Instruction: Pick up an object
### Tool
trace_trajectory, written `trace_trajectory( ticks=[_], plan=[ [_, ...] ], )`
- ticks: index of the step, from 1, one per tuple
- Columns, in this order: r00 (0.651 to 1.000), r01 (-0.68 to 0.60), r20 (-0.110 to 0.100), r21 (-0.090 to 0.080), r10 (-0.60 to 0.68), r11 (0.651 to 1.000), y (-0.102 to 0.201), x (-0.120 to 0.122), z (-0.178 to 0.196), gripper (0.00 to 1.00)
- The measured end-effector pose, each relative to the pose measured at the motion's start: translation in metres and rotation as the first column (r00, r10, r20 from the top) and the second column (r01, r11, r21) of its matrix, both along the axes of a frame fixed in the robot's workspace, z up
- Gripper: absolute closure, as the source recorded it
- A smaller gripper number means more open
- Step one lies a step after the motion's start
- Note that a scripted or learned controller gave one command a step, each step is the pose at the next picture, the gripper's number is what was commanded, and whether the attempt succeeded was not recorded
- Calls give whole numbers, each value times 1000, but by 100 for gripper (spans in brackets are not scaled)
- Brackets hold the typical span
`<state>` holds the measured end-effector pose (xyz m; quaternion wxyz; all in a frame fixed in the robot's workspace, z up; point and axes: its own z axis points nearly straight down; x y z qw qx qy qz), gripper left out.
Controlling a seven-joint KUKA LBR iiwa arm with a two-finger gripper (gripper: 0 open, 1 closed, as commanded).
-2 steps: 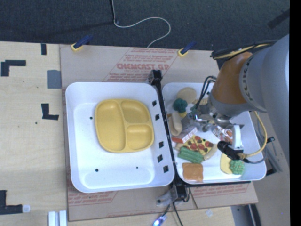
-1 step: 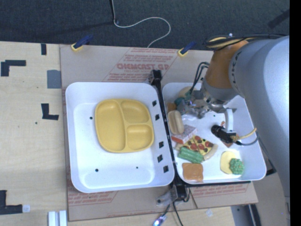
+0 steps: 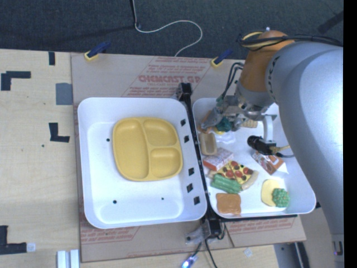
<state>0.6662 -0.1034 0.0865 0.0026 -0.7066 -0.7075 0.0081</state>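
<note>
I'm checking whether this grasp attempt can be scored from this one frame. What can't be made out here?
- Gripper in the camera view: blurred and partly covered by the arm's wrist, so its grasp is unreadable.
- Right bin: its far right corner is hidden under the arm.
- Toy food beneath the gripper: small teal item too blurred to identify.

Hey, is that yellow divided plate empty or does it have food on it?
Empty: the yellow divided plate in the left bin shows three bare compartments.
</note>
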Motion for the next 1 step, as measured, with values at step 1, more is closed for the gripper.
trace_trajectory(
  ticks=[1],
  plan=[
    [1000,-1,10,4,1,1000,3,3,14,100]
  ],
)
